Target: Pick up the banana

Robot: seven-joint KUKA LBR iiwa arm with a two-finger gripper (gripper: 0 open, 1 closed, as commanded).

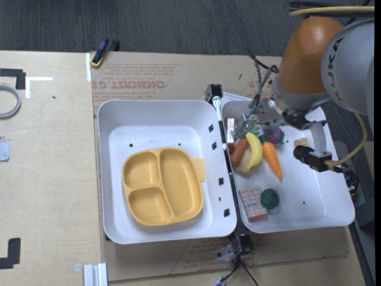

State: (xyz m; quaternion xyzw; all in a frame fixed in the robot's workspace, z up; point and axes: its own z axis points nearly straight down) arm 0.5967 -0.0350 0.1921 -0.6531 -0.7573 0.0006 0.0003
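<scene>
From the overhead camera, the gripper (250, 124) hangs over the upper left corner of the right bin (321, 210), under the arm's orange-banded wrist; whether it is parted or closed cannot be told, since wrist and cabling blur it. The banana (255, 152) lies just below it, curved and upright in the frame, with a brown sausage-like piece (239, 151) touching its left side and a carrot (272, 159) close on its right. A good grasp probably means descending onto the banana's upper half and closing across its narrow width, keeping clear of both neighbours. The yellow divided plate (162, 186) sits well to the left, in the other bin.
</scene>
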